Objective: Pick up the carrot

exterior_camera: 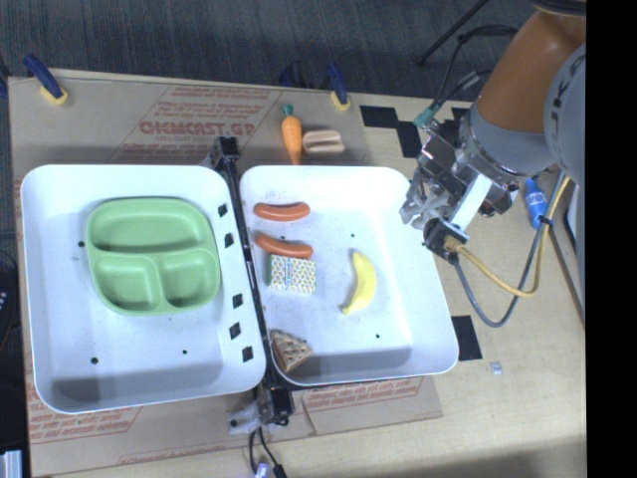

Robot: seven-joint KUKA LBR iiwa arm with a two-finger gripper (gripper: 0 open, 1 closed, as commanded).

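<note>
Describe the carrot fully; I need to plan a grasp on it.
The carrot is a small orange toy, plastic-looking, with a green stem tip pointing away from the bins. It lies flat on the cardboard just beyond the right bin's far rim, outside both bins, its length running roughly toward that rim. A hot dog bun sits close at its right side; contact is unclear. The gripper is well away.

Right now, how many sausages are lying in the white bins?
2. One reddish-brown sausage lies near the back of the right-hand shallow white bin; the second sausage lies just in front of it, above the patterned square block. None looks hidden.
</note>
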